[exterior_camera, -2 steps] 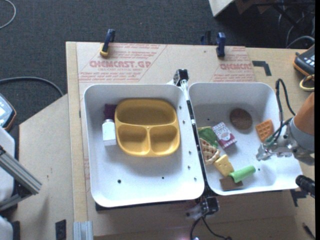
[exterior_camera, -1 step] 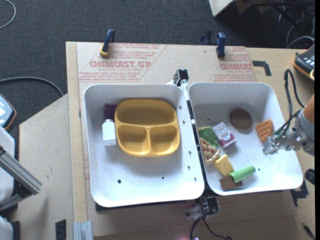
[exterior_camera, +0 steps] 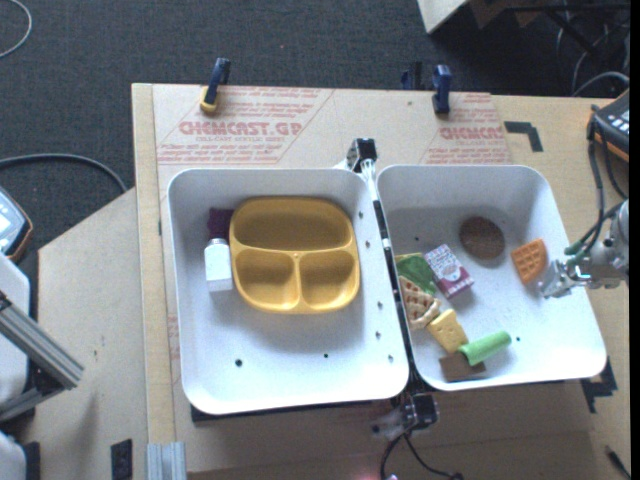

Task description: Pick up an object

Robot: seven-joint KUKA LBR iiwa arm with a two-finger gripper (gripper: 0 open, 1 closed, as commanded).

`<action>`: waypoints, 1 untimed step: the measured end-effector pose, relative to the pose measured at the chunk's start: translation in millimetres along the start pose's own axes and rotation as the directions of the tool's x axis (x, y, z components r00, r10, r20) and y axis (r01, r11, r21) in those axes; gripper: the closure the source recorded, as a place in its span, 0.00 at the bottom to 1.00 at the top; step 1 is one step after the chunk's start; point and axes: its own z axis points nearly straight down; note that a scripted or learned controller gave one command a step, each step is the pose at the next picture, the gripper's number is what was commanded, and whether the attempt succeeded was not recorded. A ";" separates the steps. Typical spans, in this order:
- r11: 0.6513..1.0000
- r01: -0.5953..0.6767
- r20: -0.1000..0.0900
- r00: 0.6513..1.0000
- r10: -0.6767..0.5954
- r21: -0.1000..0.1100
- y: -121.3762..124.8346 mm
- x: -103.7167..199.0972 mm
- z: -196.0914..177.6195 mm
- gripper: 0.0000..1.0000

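Fig.: Bench front edge w/ cable connector [exterior_camera: 418,410] nearest. Left bin [exterior_camera: 190,368]: yellow divided tray [exterior_camera: 295,255] at centre, white bottle [exterior_camera: 218,265] at its left side. Right bin [exterior_camera: 570,343]: brown disc [exterior_camera: 482,237], green cylinder [exterior_camera: 486,347], waffle piece [exterior_camera: 529,260], yellow wedge [exterior_camera: 449,329], all small, likely light, stiff plastic. Waffle piece, near right wall, is the probable target; grip across short edges. Gripper [exterior_camera: 556,282] just beside it; jaw state can't be told. Bin floor smooth, slippery; wall crowds approach.

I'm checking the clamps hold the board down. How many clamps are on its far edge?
2: a blue and yellow clamp near the far left corner, and a blue clamp further right, above the right bin.
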 end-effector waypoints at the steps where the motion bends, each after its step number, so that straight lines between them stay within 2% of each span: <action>1: 1.000 0.001 0.001 1.000 -0.001 -0.002 1.8 -0.7 -47.8 1.00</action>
